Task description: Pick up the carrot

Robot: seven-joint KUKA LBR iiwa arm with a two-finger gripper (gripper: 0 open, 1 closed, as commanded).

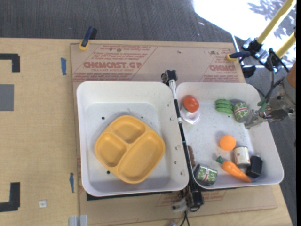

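Near the right bin's (268, 140) front edge lies the carrot (233, 170), between a green can (205, 173) and a black block (255, 166). At that bin's right rim, the hand (256, 117) hovers beside another can (241, 111); its opening I cannot tell.

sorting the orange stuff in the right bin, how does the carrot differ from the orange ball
The carrot is long and tapered with a green stem end; the orange ball is round and plain. The carrot lies slantwise near the bin's front edge, beside a black block; the ball sits farther back, in open space. Both are orange and lie in the right bin.
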